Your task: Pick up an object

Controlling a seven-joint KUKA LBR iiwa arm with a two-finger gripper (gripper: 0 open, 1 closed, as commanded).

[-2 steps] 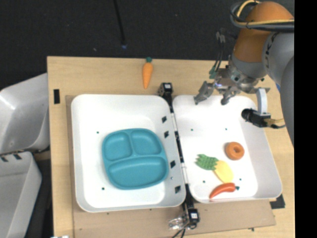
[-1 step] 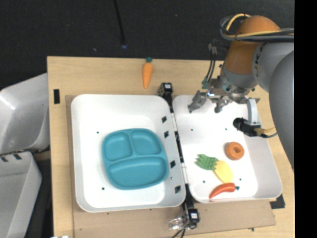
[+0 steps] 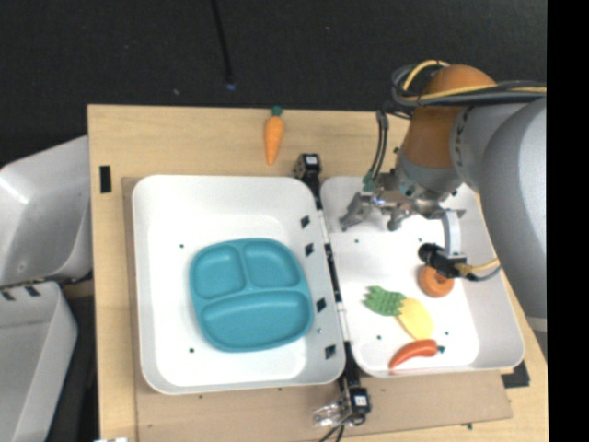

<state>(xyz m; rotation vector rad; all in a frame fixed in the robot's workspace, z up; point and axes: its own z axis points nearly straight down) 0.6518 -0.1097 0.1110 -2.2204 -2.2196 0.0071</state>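
— Jaws? Hanging over the right bin (image 3: 492,343), upper part; spread or pressed together, impossible to tell.
— Objects? Orange round piece (image 3: 438,282), toy pineapple (image 3: 401,309), red pepper (image 3: 412,353) lying there.

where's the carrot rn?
The carrot lies on the bare wooden bench in the camera view, outside both bins, just beyond the left bin's far edge.

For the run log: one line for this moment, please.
gripper above right bin | nothing seen held | pineapple toy, red pepper in bin | carrot on bench
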